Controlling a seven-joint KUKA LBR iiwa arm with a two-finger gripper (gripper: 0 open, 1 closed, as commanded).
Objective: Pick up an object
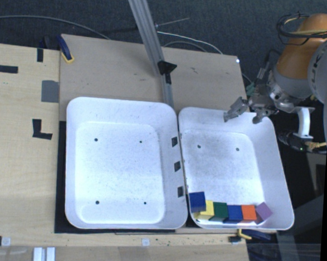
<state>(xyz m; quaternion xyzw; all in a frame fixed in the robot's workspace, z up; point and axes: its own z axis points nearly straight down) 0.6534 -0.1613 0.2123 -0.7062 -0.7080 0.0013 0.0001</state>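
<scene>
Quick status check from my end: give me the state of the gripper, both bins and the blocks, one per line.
gripper: fingers spread, holding nothing, above the right bin's far rim.
right bin: holds all the blocks, clustered along its near wall.
left bin: flat on the bench.
blue block: sits at the row's left end, beside the yellow one.
purple block: tilted, at the right end.

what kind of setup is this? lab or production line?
Likely a lab grasping test bench, not a line. Two white bins sit side by side on a plywood bench marked with tape, a few coloured blocks lie in the right bin's near corner, and the gripper hangs above its far edge.
</scene>
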